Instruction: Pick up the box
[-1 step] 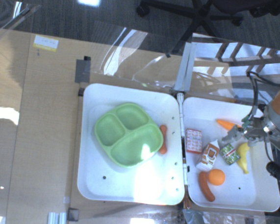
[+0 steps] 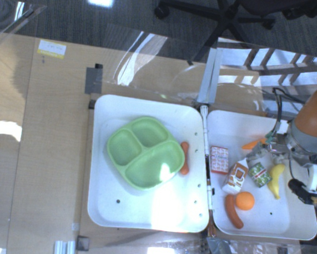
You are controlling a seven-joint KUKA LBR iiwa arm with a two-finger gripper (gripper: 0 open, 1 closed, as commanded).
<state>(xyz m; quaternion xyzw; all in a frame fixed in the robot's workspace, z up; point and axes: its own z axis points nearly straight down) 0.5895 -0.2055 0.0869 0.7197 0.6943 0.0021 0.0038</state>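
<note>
Approach step: the gripper (image 2: 269,145) hangs over the right bin (image 2: 299,229), whether spread or closed cannot be told. The box (image 2: 219,159) lies flat near that bin's left wall, untouched. Next move, judged: shift left, descend squarely onto it.

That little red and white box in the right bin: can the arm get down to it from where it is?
Probably yes. The box lies flat near the right bin's left wall, with bare white floor around it and nothing on top. The carton beside it sits close but apart, and the arm is already over that bin.
</note>
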